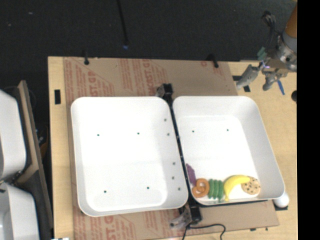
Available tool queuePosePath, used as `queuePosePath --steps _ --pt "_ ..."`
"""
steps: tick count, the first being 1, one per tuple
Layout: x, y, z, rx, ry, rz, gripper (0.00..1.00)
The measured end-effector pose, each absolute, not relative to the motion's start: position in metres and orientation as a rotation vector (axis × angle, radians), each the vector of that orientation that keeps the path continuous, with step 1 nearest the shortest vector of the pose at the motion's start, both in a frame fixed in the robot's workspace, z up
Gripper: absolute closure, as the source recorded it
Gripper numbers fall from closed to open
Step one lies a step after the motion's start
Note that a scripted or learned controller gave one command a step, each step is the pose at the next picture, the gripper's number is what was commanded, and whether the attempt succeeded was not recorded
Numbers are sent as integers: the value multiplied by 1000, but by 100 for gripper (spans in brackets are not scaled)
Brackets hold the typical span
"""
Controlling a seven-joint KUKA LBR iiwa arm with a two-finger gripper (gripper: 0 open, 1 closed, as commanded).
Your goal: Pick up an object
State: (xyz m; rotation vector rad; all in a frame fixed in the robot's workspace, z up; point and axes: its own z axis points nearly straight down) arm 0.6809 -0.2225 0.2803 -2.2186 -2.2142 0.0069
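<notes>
Along the near wall of the right bin (250,109) lie several small toys: a purple piece (190,172), an orange ring-shaped pretzel (201,188), a green ridged piece (216,189), a yellow banana (235,182) and a round cookie (251,186). My gripper (270,74) hangs at the upper right, beyond the far right corner of the right bin and well away from the toys. Nothing shows between its fingers.
The left bin (80,134) sits beside the right one on a brown cardboard sheet (125,76). Black clamps (165,90) join the bins at the far and near ends. White containers (10,134) stand at the left edge.
</notes>
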Motion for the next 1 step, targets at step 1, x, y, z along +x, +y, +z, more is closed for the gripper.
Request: queuePosePath --steps 1 --pt "682 -222 286 -2223 -2222 -1 0"
